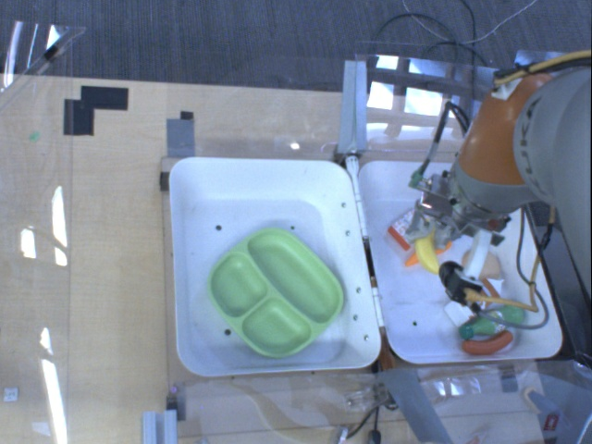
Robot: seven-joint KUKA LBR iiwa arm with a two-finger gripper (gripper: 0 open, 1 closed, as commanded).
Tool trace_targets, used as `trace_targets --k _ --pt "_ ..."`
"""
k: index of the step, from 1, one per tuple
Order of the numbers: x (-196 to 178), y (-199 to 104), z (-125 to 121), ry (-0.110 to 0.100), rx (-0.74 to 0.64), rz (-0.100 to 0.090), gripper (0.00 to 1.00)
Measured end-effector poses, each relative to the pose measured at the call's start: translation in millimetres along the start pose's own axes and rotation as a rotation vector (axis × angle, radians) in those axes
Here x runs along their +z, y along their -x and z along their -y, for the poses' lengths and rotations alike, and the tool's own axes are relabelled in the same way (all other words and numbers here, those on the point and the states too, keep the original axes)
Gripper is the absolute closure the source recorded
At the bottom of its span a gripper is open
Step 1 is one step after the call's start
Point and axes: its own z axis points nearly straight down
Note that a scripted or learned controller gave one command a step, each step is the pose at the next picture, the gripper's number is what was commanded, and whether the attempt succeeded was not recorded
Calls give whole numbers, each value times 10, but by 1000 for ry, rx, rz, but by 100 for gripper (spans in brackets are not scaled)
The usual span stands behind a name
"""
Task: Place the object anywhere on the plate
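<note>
Camera view looks down on two shallow white bins set side by side on a pale wooden bench. A green plate with three moulded compartments lies in the middle of the left bin, smooth, glossy and rounded at the corners. The right bin carries a small heap of toy food: a yellow banana near the bin's centre, something orange and red-and-white touching it on its left, and a green pepper and a reddish sausage near the front right corner. All look like hard, slick plastic.

The gripper hangs over the heap just behind the banana, under the arm's orange band; whether it is spread or closed, and whether it has anything, I cannot tell, since the wrist hides that part. The banana seems the likely target and sits in the right bin, well apart from the plate.

To do this step well, I judge the gripper should come straight down across the banana's narrow width, clear of its neighbours, because a curved, slippery piece can squirt sideways. After a secure lift, it must cross the raised rims between the bins before lowering over any compartment.
</note>
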Motion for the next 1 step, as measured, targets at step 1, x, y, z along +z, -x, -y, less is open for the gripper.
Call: trace_targets --k 1 --pt "3 100 355 -1 -27 -1 100"
